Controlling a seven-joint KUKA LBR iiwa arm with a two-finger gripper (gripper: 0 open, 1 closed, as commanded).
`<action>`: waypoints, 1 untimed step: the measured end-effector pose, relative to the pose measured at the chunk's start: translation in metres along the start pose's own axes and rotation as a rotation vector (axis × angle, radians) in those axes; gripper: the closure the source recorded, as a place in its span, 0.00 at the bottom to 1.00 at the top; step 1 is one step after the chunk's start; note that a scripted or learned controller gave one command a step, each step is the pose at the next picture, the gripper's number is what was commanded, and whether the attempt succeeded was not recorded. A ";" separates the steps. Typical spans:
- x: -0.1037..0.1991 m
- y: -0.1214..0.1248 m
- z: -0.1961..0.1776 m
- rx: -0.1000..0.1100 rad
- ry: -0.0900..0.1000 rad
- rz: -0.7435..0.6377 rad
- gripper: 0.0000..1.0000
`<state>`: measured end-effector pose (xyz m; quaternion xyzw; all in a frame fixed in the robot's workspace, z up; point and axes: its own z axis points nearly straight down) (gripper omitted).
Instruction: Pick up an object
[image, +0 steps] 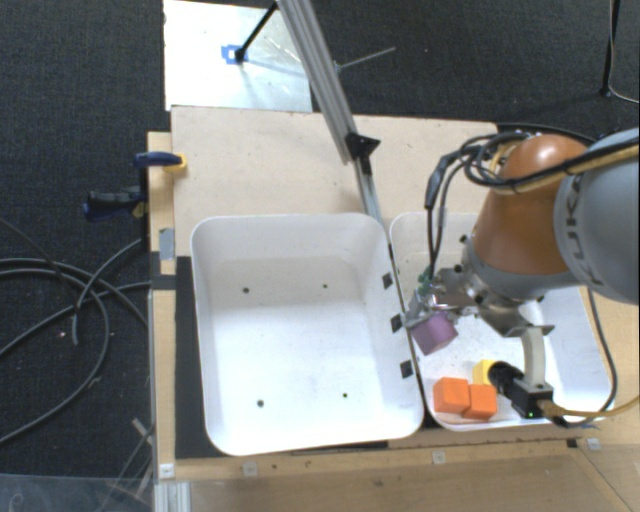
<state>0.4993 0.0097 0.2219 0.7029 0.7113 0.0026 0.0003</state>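
Position: my gripper sits over the right bin, close to that bin's left wall, about midway between its far and near edges. The grey arm with its orange band covers most of the bin's far half.

Grip state: whether I am spread or closed cannot be told, since the wrist body hides the tips from above.

Task items:
- Purple block: directly at my tip, tilted, beside the left wall of the right bin. Whether it is clamped or merely touching me cannot be told.
- Orange blocks: two pieces touching each other, at the near edge of the right bin, towards its near-left corner, apart from the purple block.
- Yellow piece: just beyond the orange blocks, partly hidden by a black part bearing a green light.

Surroundings: the left bin stands wall to wall with the right bin on the bench. A blue clamp grips the bench's far-left corner. A metal pole slants down towards the gap between the bins
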 end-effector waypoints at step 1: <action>0.082 -0.006 0.000 0.004 0.001 -0.003 1.00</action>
